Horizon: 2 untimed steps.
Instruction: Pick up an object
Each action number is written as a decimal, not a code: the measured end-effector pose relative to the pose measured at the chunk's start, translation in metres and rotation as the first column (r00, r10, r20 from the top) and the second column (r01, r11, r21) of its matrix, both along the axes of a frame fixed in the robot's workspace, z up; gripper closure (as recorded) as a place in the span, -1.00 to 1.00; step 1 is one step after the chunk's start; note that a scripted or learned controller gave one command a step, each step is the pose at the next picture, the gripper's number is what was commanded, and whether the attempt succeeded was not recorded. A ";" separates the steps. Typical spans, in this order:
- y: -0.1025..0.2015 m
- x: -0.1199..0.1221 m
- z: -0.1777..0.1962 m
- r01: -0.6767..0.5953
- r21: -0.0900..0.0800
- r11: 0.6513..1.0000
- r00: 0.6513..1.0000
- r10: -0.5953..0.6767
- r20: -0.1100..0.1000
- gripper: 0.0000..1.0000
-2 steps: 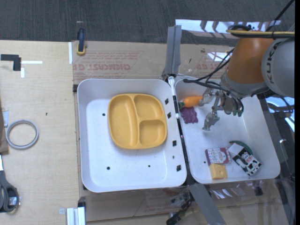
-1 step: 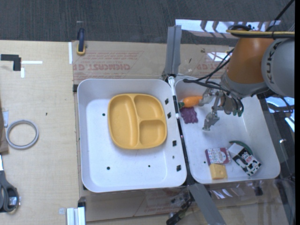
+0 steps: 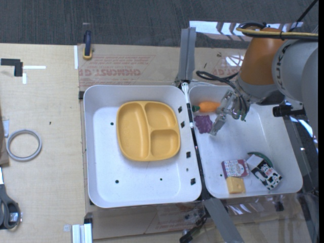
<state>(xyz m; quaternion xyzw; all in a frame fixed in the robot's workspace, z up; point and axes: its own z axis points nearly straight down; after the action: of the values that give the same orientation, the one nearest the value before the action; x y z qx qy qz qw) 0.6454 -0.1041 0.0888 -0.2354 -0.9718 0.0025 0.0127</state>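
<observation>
The gripper (image 3: 221, 121), fingers seemingly slightly parted and holding nothing, hangs just at three o'clock of the purple object (image 3: 203, 123), so approach is under way; next, descend and close.

You're seeing a bulky grey arm (image 3: 298, 67), an orange band (image 3: 263, 59) above its wrist, black cable looped alongside, slim metal-grey gripper (image 3: 218, 125) below.

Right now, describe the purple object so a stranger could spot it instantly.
Find the right-hand white bin of the two. At its far left end, against the dividing wall, lies the small purple lump. An orange carrot-like toy lies just beyond it; it is the bin's sole purple item.
</observation>
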 end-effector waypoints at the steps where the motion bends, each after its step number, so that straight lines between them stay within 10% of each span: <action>1: -0.011 -0.003 0.086 0.167 -0.003 0.986 0.985 -0.167 0.030 -1.00; 2: -0.034 -0.003 0.042 0.009 -0.003 1.000 1.000 -0.009 0.029 -1.00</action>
<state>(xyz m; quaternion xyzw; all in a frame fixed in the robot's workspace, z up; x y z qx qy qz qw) 0.6427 -0.1383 0.1303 -0.2396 -0.9709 0.0004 -0.0015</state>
